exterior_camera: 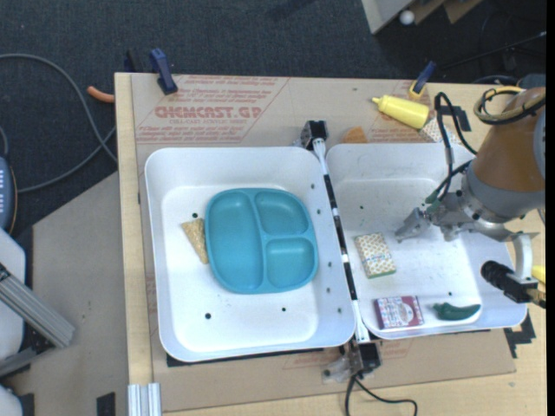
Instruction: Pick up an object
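Patterned sponge block [375,255] lies in right bin [381,167], above a small red carton [398,312] and beside a green piece [456,310]. End effector [414,224] hovers just right of it, fingers spread, pinching nothing. Blue divided plate [260,239] sits in left bin [173,180].

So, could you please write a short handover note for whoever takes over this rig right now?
Gripper: over the right bin, above its bare floor, with nothing between its fingers; whether they are open or shut is unclear.
Right bin: patterned sponge-like block near the left wall, small red-and-white box and dark green piece at the front edge.
Left bin: blue divided plate with a tan piece partly under its left edge.
Done: nothing picked yet.
Left: choose an object, probably the block, which lies nearest; grasp and lift.
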Controlling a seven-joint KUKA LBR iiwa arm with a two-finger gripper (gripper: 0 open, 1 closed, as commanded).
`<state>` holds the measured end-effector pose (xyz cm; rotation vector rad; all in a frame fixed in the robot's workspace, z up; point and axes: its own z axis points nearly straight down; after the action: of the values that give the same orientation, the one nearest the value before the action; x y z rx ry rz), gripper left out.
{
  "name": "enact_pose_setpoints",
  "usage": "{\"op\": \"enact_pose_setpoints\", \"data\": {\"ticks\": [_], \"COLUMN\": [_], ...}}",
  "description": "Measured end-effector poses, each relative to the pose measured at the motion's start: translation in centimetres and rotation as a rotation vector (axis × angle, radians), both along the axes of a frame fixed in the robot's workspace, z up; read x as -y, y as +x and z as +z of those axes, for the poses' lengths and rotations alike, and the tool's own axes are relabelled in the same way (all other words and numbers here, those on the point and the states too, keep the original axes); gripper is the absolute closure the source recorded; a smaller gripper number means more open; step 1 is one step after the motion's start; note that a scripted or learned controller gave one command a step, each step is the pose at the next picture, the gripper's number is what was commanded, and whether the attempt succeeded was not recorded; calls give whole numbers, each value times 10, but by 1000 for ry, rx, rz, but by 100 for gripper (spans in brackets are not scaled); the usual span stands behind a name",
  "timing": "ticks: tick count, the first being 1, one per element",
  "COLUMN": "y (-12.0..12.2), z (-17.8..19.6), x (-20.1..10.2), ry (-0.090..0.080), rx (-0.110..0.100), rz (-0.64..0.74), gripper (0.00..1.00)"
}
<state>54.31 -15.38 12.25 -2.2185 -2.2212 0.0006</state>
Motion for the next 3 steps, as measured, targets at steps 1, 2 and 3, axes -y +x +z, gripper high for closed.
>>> {"op": "enact_pose_setpoints", "data": {"ticks": [1,2,3], "y": [11,36,0], "z": [62,0,-34], "x": [-109,-53,-58], "ry": [-1,-2,-2], "rx": [2,0,12], "rz": [0,-2,-1], "gripper": [0,0,0]}}
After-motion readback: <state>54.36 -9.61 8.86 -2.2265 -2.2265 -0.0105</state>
